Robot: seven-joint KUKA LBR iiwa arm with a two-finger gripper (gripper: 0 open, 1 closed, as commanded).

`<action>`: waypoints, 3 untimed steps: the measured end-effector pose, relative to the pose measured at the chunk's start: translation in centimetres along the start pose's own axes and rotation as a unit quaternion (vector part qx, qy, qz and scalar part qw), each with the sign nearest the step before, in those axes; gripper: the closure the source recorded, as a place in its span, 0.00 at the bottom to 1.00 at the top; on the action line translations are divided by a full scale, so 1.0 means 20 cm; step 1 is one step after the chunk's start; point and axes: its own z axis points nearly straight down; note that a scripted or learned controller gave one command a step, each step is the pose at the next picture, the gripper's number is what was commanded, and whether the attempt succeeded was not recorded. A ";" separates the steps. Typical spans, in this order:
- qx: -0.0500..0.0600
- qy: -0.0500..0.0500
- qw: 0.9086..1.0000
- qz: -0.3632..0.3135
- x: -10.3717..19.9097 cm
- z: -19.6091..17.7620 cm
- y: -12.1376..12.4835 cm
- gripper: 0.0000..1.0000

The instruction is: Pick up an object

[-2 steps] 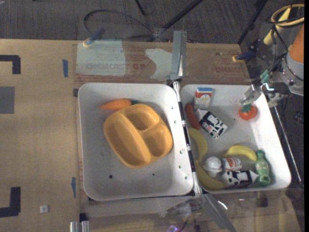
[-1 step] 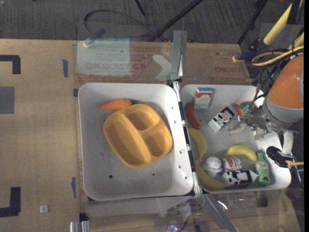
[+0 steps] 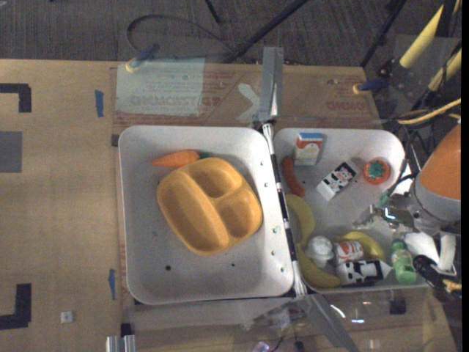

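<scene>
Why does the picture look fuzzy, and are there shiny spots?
In the camera view, everything is soft and slightly blurred, so small labels on the cartons cannot be read; the left bin shows mild glare on its white floor; the yellow divided plate throws a faint shadow beneath its edge.

Right bin (image 3: 396, 141) cluttered, 2 bananas (image 3: 302, 215), 2 cow-print cartons (image 3: 336, 180), tomato (image 3: 377, 170), green bottle (image 3: 402, 264), left bin (image 3: 139, 196) with yellow divided plate (image 3: 209, 204), carrot (image 3: 176, 158)

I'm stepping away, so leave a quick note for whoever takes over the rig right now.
Claw: over the right bin's right side, nothing seen between its fingers; open or shut unclear.
Right bin: milk carton, red tomato, juice box, bananas, green bottle.
Left bin: yellow divided plate, carrot.
Done: nothing picked up.
Left: grasp and lift any one object.
</scene>
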 end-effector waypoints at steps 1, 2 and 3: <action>0.000 -0.004 1.000 -0.006 0.35 0.01 -0.17 0.00; -0.002 -0.005 1.000 -0.004 0.34 -0.04 -0.17 1.00; 0.003 -0.006 1.000 0.014 0.28 -0.33 -0.11 1.00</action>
